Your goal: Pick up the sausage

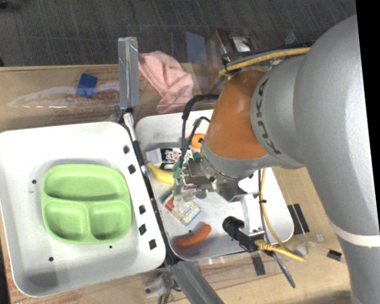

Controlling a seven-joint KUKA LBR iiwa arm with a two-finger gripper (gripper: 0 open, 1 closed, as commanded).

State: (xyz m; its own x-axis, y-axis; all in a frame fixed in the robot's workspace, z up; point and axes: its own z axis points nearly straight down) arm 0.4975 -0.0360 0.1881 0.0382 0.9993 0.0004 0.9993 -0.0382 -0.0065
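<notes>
While lying flat, sausage [193, 236] long axis left-right, slightly tilted.

Green divided tray [86, 202] in left bin [13, 200]; pink cloth [167, 79] behind.

You're looking at the gripper [187, 176] hanging low in the right bin [279, 229], over a small packet [185, 211]. The sausage [193, 235] is lying below it, near the bin's front wall, untouched. A banana [160, 173] is sitting just left of the gripper; the green tray [86, 203] is resting far left.
</notes>
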